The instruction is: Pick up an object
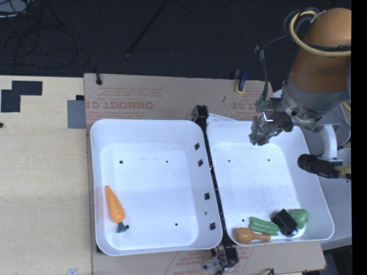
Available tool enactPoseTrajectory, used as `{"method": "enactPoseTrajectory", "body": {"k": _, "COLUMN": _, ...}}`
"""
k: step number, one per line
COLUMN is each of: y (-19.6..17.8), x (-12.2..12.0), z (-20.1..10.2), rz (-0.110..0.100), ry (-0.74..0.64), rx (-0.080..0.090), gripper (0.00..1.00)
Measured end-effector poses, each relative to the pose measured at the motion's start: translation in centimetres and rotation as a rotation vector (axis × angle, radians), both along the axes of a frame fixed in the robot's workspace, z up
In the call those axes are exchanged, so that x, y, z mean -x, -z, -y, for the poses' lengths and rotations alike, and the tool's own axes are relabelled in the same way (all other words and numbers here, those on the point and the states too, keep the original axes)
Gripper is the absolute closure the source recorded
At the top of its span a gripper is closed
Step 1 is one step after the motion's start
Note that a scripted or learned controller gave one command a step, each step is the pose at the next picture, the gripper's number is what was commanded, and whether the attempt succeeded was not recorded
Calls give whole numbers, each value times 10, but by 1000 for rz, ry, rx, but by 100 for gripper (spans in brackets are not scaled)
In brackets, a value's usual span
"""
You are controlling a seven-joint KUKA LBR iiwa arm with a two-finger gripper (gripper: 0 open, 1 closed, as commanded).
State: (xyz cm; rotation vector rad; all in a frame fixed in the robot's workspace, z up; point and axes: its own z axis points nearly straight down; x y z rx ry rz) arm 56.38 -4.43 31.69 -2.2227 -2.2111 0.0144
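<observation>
Now, two white bins on the counter [46, 171]. Left bin [149, 129] has an orange carrot [114, 204] at its 8 o'clock corner. Right bin [321, 205] packs a green pod [264, 226], a black block [284, 222], a green piece [300, 215] and a tan gourd [250, 235] down at 5 o'clock. The gripper [262, 135] hangs over the right bin's 12 o'clock rim, well apart from that cluster, nothing in it; whether it's spread, I cannot tell. Bare floor lies between.

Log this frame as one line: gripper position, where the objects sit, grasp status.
gripper: over right bin far edge | carrot: left bin | black block, green pieces: right bin near corner | grasp: none seen
</observation>
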Motion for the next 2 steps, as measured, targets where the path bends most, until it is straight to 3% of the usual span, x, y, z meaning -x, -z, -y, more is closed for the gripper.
{"method": "enactPoseTrajectory", "body": {"k": 1, "y": -66, "x": 17, "z": -56, "rz": 15, "ry": -11, "rx": -3, "gripper": 100}}
{"method": "enactPoseTrajectory", "body": {"k": 2, "y": -222, "x": 27, "z": -66, "rz": 27, "ry": -8, "rx": -3, "gripper": 100}}
